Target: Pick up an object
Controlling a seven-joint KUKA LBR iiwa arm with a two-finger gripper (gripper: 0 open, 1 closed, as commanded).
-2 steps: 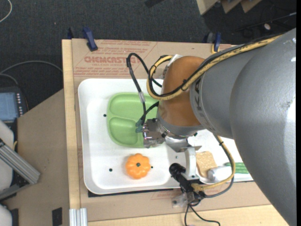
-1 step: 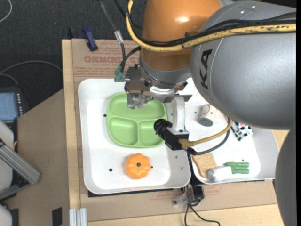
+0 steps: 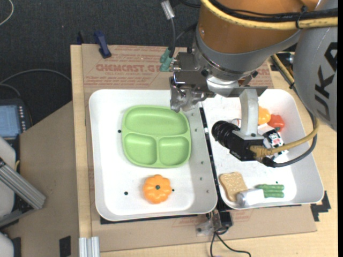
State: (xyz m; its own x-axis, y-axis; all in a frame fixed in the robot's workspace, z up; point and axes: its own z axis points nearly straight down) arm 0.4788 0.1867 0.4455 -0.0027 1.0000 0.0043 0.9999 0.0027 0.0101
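At the far right corner of the green plate [image 3: 156, 136], the gripper [image 3: 185, 101] hangs low, and its tip is lost in a tangle of grey metal and shadow; whether it is wide or narrow cannot be told, and nothing can be seen held in it. Above that corner the arm [image 3: 252, 15] crowds the upper right of the view, its orange band and grey link cut off by the edge; it points steeply down toward the plate's rim. Right of the plate, partly covered by the robot's own hardware, sit a yellow-orange piece [image 3: 263, 115], a red piece [image 3: 275, 121] and a small white-and-black toy [image 3: 274, 139], none clear enough to name; nearer the camera on that side lie a slice of toast [image 3: 233, 182], a green vegetable [image 3: 272, 190] and a pale tube [image 3: 249, 197], touching or nearly so. Just in front of the plate rests an orange pumpkin [image 3: 157, 188], apart from it. The plate lies flat in the left bin [image 3: 102, 143]; the right bin [image 3: 305, 189] sits just beside it; both stand on printed cardboard [image 3: 123, 66] on the tabletop [image 3: 61, 159], with dark carpet [image 3: 37, 25] beyond.
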